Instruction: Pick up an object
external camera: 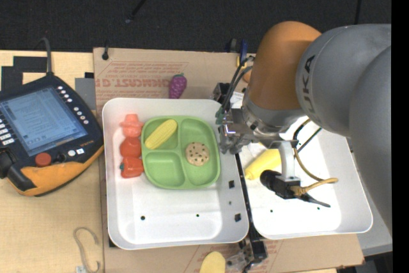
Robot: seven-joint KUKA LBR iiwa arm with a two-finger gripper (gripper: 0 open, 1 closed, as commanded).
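The jaws hang near the seam between the left shallow white bin [166, 220] and the right shallow white bin [339, 208], and I cannot tell their spread. A yellow, perhaps banana-shaped plastic piece [257, 166] lies in the right shallow white bin.

KUKA iiwa arm [348, 80]: smooth, rounded grey casing, dark lettering on side near wrist. Broad glossy orange band [281, 64] wraps segment above wrist, catching light. Thin dark cables [235, 81] run alongside band's edge. Compact gripper [228, 130] of silver-grey metal, darker, more angular than casing.
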